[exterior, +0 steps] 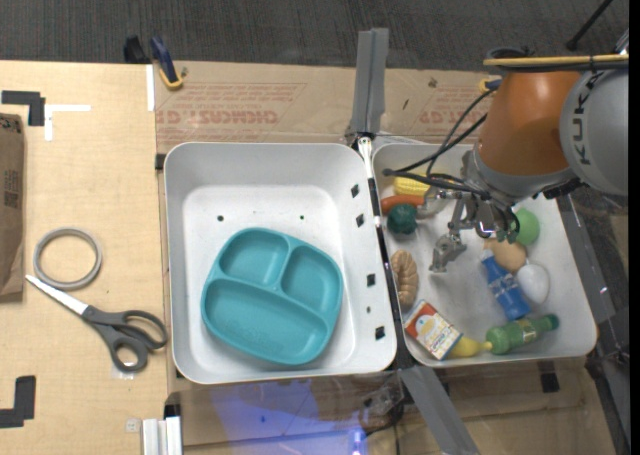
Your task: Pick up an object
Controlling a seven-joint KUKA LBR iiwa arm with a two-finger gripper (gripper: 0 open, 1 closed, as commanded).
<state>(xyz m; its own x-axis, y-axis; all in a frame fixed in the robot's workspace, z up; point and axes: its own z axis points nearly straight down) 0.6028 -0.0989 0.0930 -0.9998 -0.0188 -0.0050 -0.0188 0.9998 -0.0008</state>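
My gripper (pixel 447 248) hangs over the middle of the right bin (pixel 575 273), its fingers spread apart with nothing between them. Around it lie toy foods: a corn cob (pixel 411 186), a green and orange piece (pixel 401 216), a brown bread-like piece (pixel 405 276), a blue bottle (pixel 503 288), a white egg (pixel 532 282), a tan egg (pixel 508 257), a green ball (pixel 526 227), a green bottle (pixel 520 333) and a small snack box (pixel 433 330). The arm's orange band (pixel 530 123) covers the bin's far right part.
The left bin (pixel 190 203) holds a teal divided plate (pixel 272 294). On the bench to the left lie scissors (pixel 100 321) and a roll of tape (pixel 67 257). A grey divider post (pixel 369 83) stands behind the bins.
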